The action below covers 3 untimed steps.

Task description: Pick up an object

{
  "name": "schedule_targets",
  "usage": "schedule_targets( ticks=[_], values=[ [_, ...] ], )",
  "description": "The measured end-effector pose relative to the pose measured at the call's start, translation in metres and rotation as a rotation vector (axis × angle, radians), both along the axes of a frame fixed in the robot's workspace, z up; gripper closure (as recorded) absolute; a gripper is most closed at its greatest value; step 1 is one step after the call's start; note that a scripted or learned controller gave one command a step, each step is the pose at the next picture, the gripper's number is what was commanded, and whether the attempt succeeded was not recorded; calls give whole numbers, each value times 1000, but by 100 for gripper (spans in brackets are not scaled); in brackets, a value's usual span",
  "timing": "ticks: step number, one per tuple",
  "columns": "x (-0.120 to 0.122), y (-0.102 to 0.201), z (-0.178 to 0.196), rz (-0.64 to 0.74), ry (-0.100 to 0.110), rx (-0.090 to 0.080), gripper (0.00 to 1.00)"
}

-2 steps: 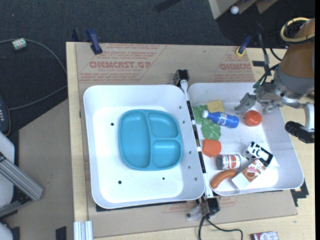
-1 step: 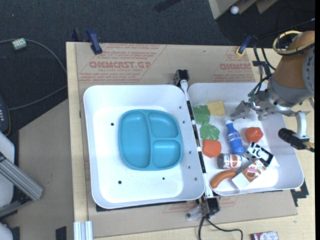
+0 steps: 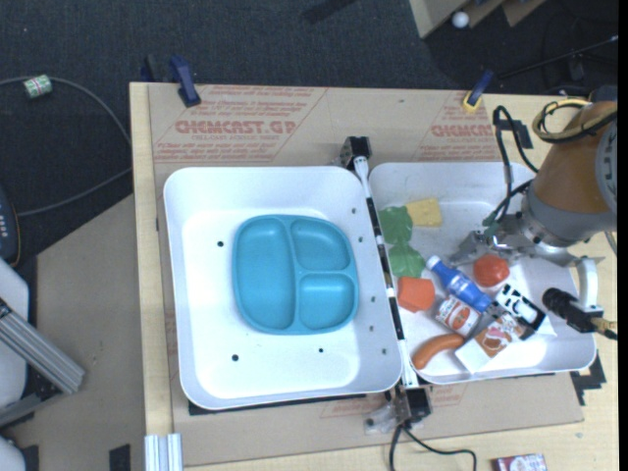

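1. Lying nearest the camera in the right bin (image 3: 461,177) is an orange sausage-shaped toy (image 3: 436,349), resting against the front wall beside a small white packet (image 3: 498,339).
2. Sitting just behind it are a red-and-white can (image 3: 454,314), a blue bottle (image 3: 457,285) with a white cap, and an orange block (image 3: 416,293); two green pieces (image 3: 399,240) and a yellow block (image 3: 424,211) are lying further back.
3. Filling the left bin (image 3: 196,214) is a blue divided plate (image 3: 293,271).
4. Reaching in from the right, the arm (image 3: 579,180) is bringing the tool (image 3: 488,246) down just above a red round toy (image 3: 491,269), which is sitting near the middle of the right bin, close to the blue bottle.
5. Whether the tool's fingers are apart or together I cannot tell; the wrist is hiding them.
6. Judging by looks, the red round toy is probably light, hard plastic with a smooth curved skin, so it is likely to squirt out of a shallow pinch.
7. Closing across its widest part, from straight above, is looking like the safest hold, with the bottle crowding one side.
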<state>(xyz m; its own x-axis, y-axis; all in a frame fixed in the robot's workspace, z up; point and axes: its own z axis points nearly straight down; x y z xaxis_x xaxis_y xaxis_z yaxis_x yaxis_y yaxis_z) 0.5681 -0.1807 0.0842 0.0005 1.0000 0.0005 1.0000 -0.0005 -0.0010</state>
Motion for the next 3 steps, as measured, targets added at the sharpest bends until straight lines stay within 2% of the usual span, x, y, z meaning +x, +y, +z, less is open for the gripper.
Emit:
schedule_targets(
  ticks=[1,2,3],
  values=[
    [1,0,10,-1,-3,-1,100],
    [1,0,10,-1,-2,-1,0],
    [-43,9,0,0,0,0,0]
  ],
)
